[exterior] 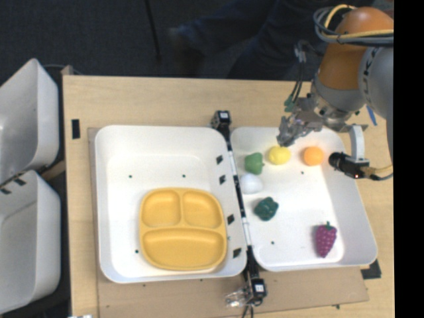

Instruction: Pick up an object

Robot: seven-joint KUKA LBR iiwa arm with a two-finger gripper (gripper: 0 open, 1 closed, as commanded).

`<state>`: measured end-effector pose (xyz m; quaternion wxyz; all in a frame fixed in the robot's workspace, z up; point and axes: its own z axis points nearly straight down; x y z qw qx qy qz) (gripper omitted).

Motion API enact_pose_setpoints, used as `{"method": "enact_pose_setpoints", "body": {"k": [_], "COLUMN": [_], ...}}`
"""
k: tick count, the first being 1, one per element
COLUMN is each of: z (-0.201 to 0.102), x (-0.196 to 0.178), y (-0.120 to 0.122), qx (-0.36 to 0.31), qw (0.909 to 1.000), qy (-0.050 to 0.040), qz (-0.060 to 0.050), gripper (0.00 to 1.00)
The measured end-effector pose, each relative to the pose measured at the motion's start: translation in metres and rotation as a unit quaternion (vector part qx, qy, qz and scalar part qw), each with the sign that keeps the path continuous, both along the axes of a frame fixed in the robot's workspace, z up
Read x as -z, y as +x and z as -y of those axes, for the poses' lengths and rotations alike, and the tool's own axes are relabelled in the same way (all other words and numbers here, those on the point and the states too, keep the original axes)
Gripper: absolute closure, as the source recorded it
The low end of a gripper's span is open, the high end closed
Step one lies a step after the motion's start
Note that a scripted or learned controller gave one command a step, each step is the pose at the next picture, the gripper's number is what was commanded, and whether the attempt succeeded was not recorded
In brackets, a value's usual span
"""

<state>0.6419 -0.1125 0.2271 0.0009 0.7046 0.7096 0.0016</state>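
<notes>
Yellow fruit (279,156) (right bin) sits just below the tool (288,136).

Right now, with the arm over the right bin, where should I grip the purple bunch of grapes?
Grip the purple bunch of grapes across its wider upper part, coming straight down. It lies alone near the right white bin's lower corner, tapering downward, with room on both sides.

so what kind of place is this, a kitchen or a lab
Most likely a robotics lab: a grey-and-orange arm reaches over two white bins on a bench, holding a yellow divided tray and toy fruit like purple grapes.
</notes>
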Motion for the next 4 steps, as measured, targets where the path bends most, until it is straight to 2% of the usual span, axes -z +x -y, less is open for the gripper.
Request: {"method": "enact_pose_setpoints", "body": {"k": [1,3,4], "z": [-0.043,-0.150,-0.199], "x": [-0.005,0.000,0.004], "y": [0.009,0.006,0.018], "qx": [0.000,0.001,0.000], "qw": [1.0000,1.0000,1.0000], "qy": [0.0000,-0.0003,0.0000], "qz": [-0.001,-0.002,-0.001], "gripper": [1.00,1.00,1.00]}}
